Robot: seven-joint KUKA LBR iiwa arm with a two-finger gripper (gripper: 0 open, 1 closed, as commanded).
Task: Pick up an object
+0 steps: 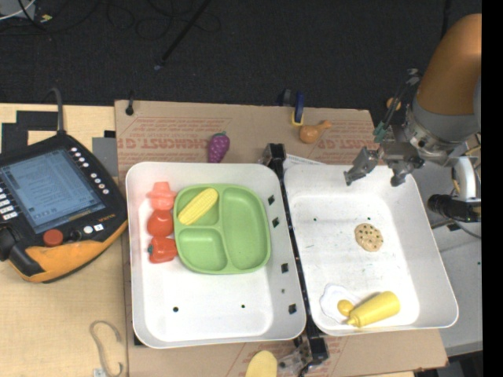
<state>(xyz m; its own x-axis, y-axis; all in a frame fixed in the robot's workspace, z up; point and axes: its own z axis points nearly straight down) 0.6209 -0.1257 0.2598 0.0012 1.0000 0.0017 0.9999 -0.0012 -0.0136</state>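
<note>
Camera view: I look down on two white bins, and my arm reaches in from the right.
Cookie [368,236]: likeliest thing to pick, lying flat on the floor of the right bin [440,250], near its middle, apart from everything else.
Yellow bottle [374,308]: on its side near the front of the same bin, its cap end against a fried egg [336,298].
Gripper [377,165]: mine, fingers spread with nothing between them, hovering over the back edge of the right bin, well apart from the cookie.
Left bin [149,305]: holds a green plate [222,229] with a corn cob [196,206] in one section; red and pink pieces [160,223] sit just beside the plate.
Counter: a grape bunch [218,146] and a small orange toy [313,131] lie behind the bins.
Risk, as I judge it: the cookie is thin and flat, so my fingers may strike the bin floor, or close above it and come up bare.
Second risk: the bottle is round and could roll away from a pinch.
</note>
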